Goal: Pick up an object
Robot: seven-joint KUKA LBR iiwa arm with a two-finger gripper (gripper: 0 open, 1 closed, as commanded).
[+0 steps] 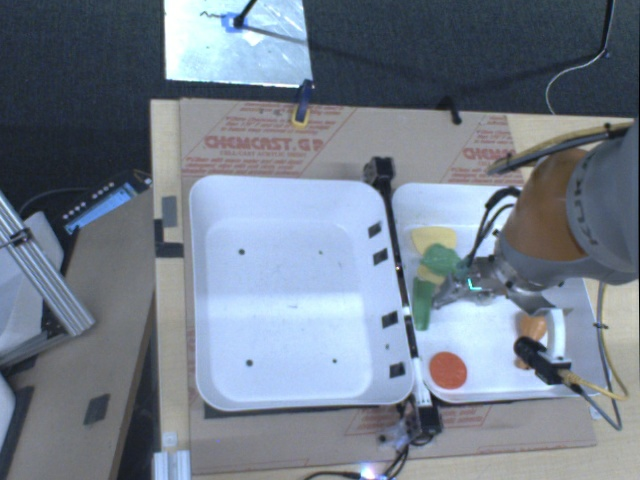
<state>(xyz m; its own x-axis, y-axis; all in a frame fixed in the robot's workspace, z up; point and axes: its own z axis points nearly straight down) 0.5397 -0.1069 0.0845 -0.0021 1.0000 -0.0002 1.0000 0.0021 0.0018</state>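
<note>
Green is the colour to watch: a green toy (432, 280) lies in the right bin (480, 196), hard against the divider (398, 268) that separates it from the left bin (285, 293). From the overhead camera, every place reads off that green toy. Just behind it sits a yellow piece (433, 238), touching or nearly so. Towards the front of the bin from it, a red disc (448, 369) lies apart on the white floor. To its right, beyond the arm's wrist, an orange object (533, 325) peeks out, partly hidden.

And the hand (455, 286) is right there, low at the green toy's right side, a small teal light glowing on the wrist behind it. Whether it is apart, together or clamped on anything, I cannot tell; the tips blur into the green.

The risk, as I judge it: the toy is wedged beside the divider, so one tip may land on the bin wall or on top of the toy and simply push it. The yellow piece crowding in could be nudged or dragged along, and a closing grip on the toy's edge could squirt it free.
</note>
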